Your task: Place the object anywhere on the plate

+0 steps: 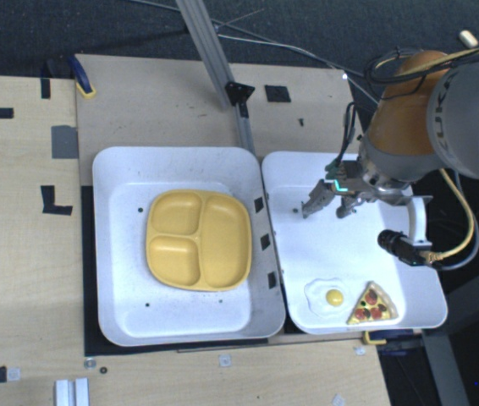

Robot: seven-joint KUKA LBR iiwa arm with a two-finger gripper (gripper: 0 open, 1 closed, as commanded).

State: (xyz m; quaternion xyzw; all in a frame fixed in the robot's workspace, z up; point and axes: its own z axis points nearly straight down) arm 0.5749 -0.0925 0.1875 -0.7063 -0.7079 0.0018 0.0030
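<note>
**Desk:** Where are you sitting right now?

**Me:** I've got the grey arm with its orange band (409, 100) reaching in from the right, over the right-hand shallow white bin (299, 176). The pincer (330, 203) hangs above the bin's upper half, fingers spread apart with nothing between them.

**Desk:** So what's the object, and where is it?

**Me:** I count two candidates, both in the near corner of that right bin: one toy fried egg, white with a yellow yolk (327, 295), and one toy pizza slice, a yellow triangle with red dots (373, 304). They lie just beside each other, flat on the bin floor, well apart from the pincer. The task doesn't say which one is meant, so I can't tell.

**Desk:** And the plate?

**Me:** One yellow plastic plate with three compartments (199, 239), lying flat in the middle of the left-hand shallow white bin (108, 227), nothing on it. Two bins in all, side by side on the light wooden table (19, 252).

**Desk:** Why hold with the fingers open?

**Me:** My reading: released is what I want before going down on a flat piece. Both toys are thin, so I expect the grasp to be fiddly. I judge the task not begun.
</note>
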